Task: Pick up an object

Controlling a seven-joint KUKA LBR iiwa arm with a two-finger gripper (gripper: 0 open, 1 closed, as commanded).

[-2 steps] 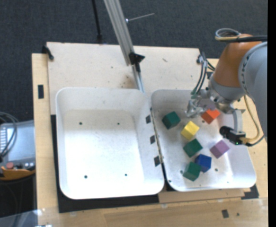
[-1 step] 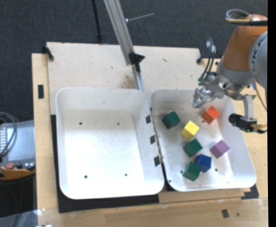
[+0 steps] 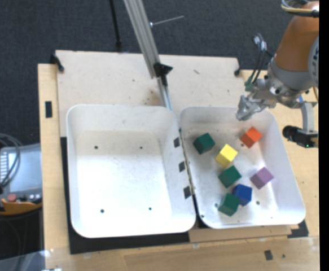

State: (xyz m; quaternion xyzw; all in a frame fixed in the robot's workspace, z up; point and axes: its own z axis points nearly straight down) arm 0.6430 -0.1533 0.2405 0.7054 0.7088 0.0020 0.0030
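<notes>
Right bin (image 3: pixel 285 157): small orange cube (image 3: pixel 251 136) just below gripper (image 3: pixel 244 115), grip state unclear.

Materials and finishes on the bench

The two shallow white bins, left (image 3: pixel 79 151) and right (image 3: pixel 285 168), look like smooth moulded plastic with a soft sheen, speckled with dark marks. The small cubes look matt and painted: an orange cube (image 3: pixel 251 136), a yellow cube (image 3: pixel 227 154), a purple cube (image 3: pixel 261 177), a blue cube (image 3: pixel 242 193) and three dark green cubes (image 3: pixel 204 143). The pale bench top (image 3: pixel 113 75) appears to be raw, matt wood board. The slanted silver rail (image 3: pixel 141 27) reads as ribbed brushed metal. The dark floor (image 3: pixel 34 21) looks like rough carpet. The arm's orange band (image 3: pixel 297 41) is smooth and glossy.
</notes>
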